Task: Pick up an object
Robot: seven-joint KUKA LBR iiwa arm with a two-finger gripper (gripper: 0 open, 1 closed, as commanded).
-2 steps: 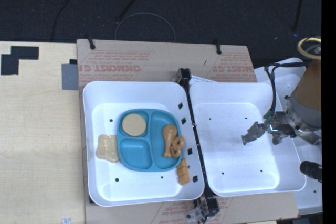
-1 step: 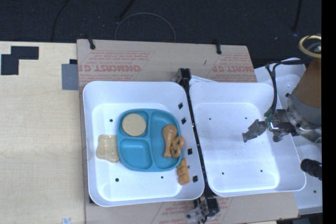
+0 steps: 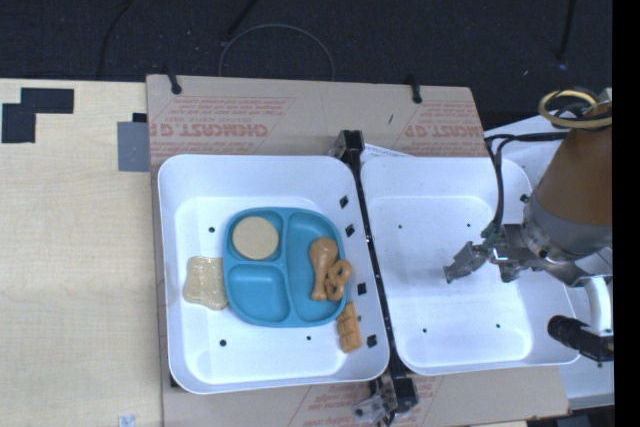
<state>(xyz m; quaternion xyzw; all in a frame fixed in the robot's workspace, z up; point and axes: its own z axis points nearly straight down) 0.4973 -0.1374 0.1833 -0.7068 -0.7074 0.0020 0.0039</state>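
1. My arm (image 3: 585, 185) is cut off at the right edge of the camera view — its upper links lie outside the picture.
2. My gripper (image 3: 468, 265) is small and blurred over the right bin (image 3: 450, 360); I cannot tell how its fingers stand.
3. The blue tray (image 3: 262, 300) hides part of the left bin's (image 3: 190, 355) floor.
4. The tan pieces (image 3: 330, 267) on the tray are too small to name.

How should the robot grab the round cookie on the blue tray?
The round cookie lies flat in the back-left compartment of the blue tray. Probably best to come straight down from above and pinch across its edge. The gripper sits over the right bin, so it must cross over first. Its thin, flat shape leaves little to grip.
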